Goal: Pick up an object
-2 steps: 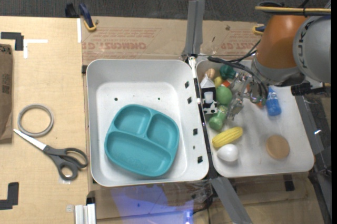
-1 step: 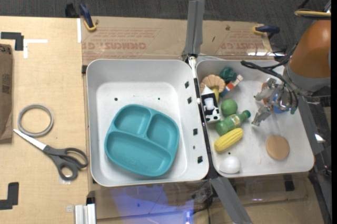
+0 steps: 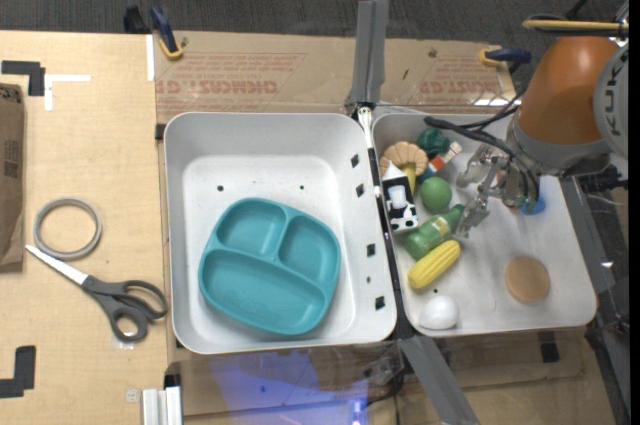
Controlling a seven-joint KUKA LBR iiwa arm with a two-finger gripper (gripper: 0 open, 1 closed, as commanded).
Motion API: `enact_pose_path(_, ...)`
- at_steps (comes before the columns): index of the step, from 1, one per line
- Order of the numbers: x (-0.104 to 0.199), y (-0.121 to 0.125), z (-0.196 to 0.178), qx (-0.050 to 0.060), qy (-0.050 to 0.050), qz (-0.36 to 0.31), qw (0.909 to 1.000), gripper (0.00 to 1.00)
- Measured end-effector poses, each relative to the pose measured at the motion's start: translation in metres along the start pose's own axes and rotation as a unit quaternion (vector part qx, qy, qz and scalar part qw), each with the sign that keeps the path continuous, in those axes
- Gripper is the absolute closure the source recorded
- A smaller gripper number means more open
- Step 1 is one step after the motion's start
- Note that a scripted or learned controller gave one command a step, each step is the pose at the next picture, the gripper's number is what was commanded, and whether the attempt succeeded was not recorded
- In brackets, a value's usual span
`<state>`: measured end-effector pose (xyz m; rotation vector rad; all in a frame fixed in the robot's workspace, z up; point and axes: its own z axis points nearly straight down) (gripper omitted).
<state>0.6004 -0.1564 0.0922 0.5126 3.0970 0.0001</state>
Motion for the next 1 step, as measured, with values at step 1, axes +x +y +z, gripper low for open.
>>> enact_pose_path(1, 0.0192, 0.0448, -0.001, 0.002, 0.0, -0.025, 0.9997, 0.0)
